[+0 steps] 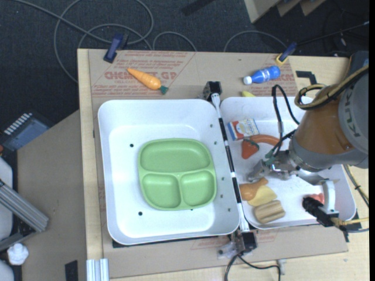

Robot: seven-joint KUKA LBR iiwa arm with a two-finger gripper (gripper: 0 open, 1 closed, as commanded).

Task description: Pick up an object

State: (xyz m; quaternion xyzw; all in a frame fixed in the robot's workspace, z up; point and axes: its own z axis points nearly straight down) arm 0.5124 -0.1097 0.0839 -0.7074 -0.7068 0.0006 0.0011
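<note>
1. Green tray (176, 174) sits in the left bin (117, 127), left of centre frame.
2. Right bin (345, 206), lower right: a pale pear-like piece (253, 190) and a tan bread roll (268, 211), touching.
3. The gripper (262, 168) hangs just above and right of the pear piece; the pear's long axis runs roughly left-right.
4. Fingers: I can't tell if spread or pressed together.
</note>
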